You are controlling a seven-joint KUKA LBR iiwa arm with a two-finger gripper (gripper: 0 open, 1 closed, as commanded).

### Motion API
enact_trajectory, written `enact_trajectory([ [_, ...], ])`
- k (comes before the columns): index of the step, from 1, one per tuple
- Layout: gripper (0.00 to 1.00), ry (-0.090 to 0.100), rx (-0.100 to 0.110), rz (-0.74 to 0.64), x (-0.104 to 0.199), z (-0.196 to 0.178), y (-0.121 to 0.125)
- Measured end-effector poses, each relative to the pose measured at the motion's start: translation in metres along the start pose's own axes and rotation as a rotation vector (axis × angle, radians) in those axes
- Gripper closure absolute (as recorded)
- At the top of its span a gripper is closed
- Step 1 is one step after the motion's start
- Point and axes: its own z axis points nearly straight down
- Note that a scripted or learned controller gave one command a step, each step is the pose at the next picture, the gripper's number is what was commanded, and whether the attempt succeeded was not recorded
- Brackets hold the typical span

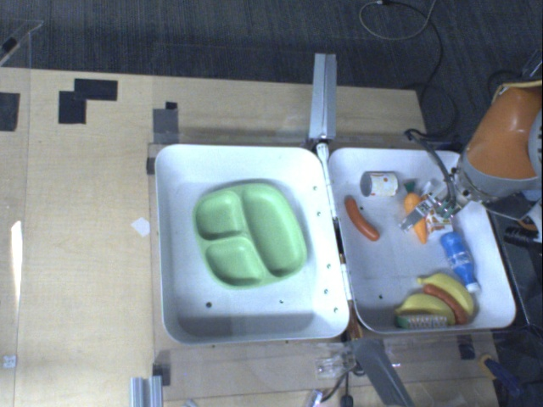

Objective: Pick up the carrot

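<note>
Carrot (415,213) lay in right bin (373,291), far side, right of sausage (361,219). Fingers (428,213) sat right over it; could not tell if open or shut. Carrot looked small, light, hard, smooth. Best grab: across fat middle.

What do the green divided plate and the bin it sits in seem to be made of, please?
Green divided plate: probably moulded plastic, matte, judging by its soft rounded compartments and even colour. Left bin: likely smooth white plastic with a faint sheen, though painted metal is possible.

Carrot (416,216) partly hidden by hand (427,214); arm cut off at right edge.
</note>
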Motion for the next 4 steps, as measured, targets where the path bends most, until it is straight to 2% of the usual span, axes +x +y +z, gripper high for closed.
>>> enact_trajectory([
  [1,0.00,0.018,0.011,-0.164,-0.019,0.003,0.024],
  [2,0.00,0.004,-0.001,-0.097,-0.002,0.001,0.014],
  [3,0.00,0.004,0.000,-0.097,-0.002,0.001,0.014],
  [4,0.00,0.045,0.019,-0.267,0.017,0.019,0.020],
])
